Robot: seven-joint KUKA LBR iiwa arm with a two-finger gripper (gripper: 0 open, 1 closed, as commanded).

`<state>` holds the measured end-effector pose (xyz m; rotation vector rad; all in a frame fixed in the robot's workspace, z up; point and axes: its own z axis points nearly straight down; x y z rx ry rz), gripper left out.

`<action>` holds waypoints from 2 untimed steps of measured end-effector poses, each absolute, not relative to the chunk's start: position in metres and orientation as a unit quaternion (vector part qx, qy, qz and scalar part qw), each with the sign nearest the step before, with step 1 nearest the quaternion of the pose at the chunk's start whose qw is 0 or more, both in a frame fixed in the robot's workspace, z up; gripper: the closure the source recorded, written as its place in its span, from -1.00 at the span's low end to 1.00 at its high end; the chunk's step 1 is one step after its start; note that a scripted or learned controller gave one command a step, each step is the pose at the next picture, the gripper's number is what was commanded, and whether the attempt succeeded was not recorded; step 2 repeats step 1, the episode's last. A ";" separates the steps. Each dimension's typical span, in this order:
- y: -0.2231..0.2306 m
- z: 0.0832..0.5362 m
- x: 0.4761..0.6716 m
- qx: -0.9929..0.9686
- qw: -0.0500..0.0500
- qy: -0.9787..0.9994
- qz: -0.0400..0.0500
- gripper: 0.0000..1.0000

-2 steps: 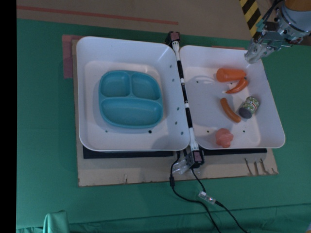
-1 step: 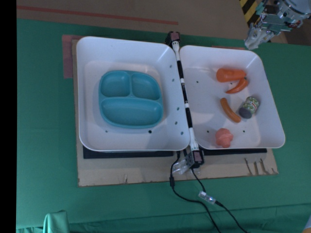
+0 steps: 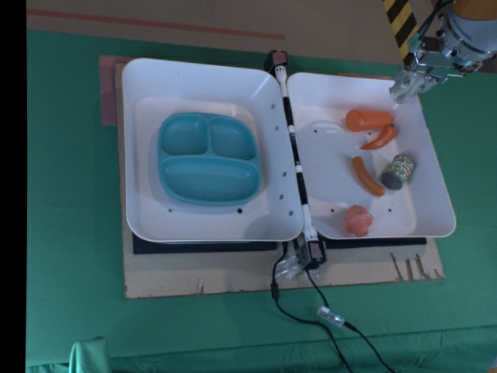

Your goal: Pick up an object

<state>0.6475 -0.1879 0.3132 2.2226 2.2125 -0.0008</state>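
The right bin (image 3: 432,208) holds an orange carrot (image 3: 368,119), an orange-red chili pepper (image 3: 380,137), a sausage (image 3: 367,176), a small can (image 3: 397,171) lying on its side and a pink toy (image 3: 357,220). My gripper (image 3: 405,90) hangs over the bin's far right corner, above and to the right of the carrot, with nothing seen between its fingers.
The left bin (image 3: 147,92) contains a teal divided plate (image 3: 207,158). A black-and-white divider rod (image 3: 294,146) runs between the bins. Cables (image 3: 311,301) trail off the bench's front edge. Yellow-black hazard tape (image 3: 396,6) lies at the back right.
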 end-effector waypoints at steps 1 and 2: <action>-0.187 0.347 0.700 0.708 0.004 0.706 0.000 1.00; -0.187 0.347 0.700 0.708 0.004 0.706 0.000 1.00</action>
